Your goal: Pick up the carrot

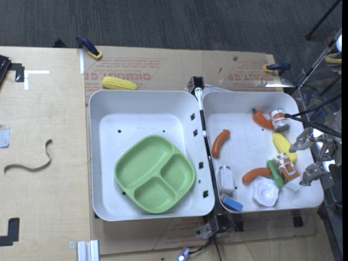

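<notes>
A pale green three-compartment plastic plate (155,173) lay in the left white bin (109,107). Beyond that bin's far rim, a yellow toy corn cob (119,83) rested on the cardboard, and a curled brownish strip (32,162) sat on the wooden bench, well left of the plate.

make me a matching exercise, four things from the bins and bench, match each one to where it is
Things:
1. green plate
2. carrot
3. corn cob
4. gripper

Places:
A. on the cardboard behind the left bin
B. in the left bin
C. at the right bin's right edge
D. far part of the right bin, beside a small can

Pairs: 1-B, 2-D, 3-A, 4-C
</notes>
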Robot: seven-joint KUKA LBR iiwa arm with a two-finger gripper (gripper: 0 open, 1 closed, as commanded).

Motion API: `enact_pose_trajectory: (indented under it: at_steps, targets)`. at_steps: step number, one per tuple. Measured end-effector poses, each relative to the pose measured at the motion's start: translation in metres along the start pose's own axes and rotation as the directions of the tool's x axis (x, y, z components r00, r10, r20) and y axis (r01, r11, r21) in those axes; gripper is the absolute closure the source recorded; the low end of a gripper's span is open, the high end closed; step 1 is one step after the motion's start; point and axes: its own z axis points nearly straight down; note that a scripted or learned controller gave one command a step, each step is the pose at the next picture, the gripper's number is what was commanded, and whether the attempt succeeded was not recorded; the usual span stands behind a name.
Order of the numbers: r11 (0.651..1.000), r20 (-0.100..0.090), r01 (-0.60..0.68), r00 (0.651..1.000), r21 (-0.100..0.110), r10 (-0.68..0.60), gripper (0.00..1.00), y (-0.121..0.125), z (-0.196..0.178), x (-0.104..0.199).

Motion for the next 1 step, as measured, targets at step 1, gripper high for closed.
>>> enact_pose_trajectory:
  at_steps: [1]
  targets:
    - [0.999,0.001,0.041,0.999,-0.001,-0.041,0.00,0.0407,0.1243,-0.0069]
